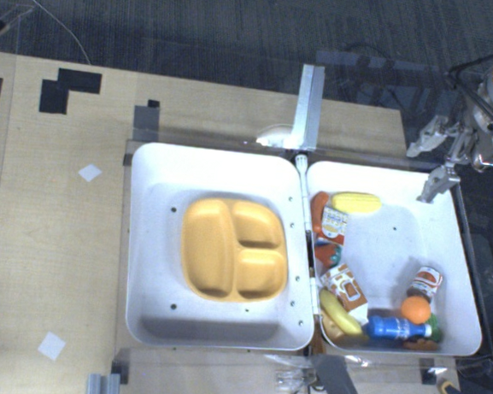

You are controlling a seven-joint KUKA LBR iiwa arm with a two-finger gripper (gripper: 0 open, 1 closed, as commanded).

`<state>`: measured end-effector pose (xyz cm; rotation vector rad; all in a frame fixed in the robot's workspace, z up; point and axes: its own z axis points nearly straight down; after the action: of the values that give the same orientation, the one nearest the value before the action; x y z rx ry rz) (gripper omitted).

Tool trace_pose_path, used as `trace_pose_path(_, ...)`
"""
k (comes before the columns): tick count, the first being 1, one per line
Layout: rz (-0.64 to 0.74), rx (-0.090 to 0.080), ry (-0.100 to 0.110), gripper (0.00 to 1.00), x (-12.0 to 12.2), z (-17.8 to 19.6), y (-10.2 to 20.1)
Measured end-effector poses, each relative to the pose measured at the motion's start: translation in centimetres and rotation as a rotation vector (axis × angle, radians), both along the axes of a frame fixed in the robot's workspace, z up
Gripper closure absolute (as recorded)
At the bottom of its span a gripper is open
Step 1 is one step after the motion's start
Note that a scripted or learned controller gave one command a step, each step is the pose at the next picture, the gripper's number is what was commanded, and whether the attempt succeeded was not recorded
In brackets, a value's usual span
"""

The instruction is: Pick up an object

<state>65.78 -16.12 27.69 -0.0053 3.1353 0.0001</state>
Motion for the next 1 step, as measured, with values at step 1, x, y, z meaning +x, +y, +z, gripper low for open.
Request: trace_pose_path(1,0.143,-0.001,0.000,0.00,1.25,-6.14,-0.44)
